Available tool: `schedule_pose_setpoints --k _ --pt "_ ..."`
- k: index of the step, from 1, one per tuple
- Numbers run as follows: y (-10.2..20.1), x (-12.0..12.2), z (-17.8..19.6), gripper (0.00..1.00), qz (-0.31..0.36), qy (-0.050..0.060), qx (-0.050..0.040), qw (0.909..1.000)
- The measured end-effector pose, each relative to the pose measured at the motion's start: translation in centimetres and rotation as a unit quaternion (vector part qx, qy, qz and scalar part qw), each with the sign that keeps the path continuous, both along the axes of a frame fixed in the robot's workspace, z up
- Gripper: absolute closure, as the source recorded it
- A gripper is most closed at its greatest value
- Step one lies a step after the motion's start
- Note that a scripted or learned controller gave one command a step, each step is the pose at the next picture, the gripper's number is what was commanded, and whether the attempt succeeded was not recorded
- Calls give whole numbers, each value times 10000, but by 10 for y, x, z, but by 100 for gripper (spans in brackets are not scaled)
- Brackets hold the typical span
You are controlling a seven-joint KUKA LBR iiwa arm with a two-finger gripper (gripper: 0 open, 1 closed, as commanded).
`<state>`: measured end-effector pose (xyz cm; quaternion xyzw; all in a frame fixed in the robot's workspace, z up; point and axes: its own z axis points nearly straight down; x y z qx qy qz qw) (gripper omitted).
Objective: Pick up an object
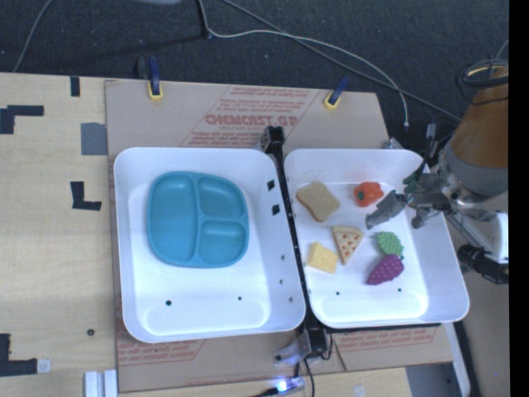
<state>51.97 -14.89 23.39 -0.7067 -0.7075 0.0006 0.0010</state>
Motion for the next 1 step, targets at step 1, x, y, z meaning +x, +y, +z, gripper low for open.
schedule_pose_setpoints --k 1 --pt "1 0 10 100 9 3 1 10000"
